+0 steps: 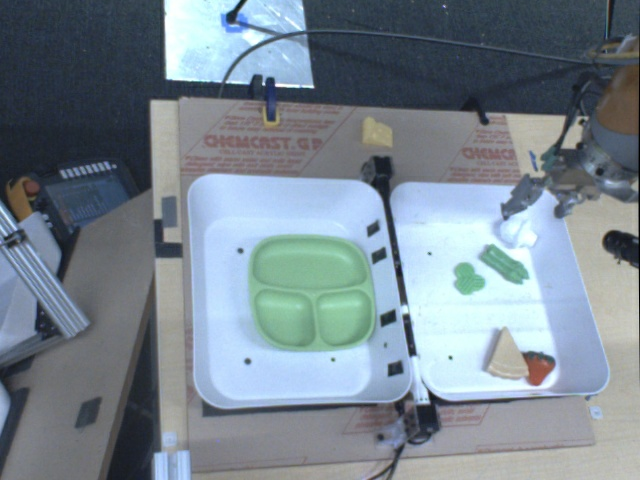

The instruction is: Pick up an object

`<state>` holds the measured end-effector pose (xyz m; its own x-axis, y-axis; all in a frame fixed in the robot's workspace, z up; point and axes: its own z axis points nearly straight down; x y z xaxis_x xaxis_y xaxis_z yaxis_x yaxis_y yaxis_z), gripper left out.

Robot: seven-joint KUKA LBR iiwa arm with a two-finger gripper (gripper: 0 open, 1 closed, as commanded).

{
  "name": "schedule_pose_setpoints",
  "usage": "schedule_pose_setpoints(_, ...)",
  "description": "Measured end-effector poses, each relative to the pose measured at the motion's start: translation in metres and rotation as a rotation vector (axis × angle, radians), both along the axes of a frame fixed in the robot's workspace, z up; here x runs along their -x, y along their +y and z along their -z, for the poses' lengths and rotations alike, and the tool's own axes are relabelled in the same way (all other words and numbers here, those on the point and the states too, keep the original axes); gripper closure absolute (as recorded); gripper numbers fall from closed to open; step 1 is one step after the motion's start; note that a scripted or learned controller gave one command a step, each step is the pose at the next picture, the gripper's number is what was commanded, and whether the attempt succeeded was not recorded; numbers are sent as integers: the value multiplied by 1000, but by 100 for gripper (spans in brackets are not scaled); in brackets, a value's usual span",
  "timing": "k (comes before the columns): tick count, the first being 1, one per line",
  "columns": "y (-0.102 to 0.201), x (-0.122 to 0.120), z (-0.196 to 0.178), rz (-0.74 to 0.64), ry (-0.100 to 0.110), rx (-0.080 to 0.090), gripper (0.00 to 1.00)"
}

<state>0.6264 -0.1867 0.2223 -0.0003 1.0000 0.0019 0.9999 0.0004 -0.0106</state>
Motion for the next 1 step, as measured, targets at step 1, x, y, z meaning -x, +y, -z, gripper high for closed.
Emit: schedule_pose_setpoints(1, 1, -3, -8, -3, -12, 2, 0)
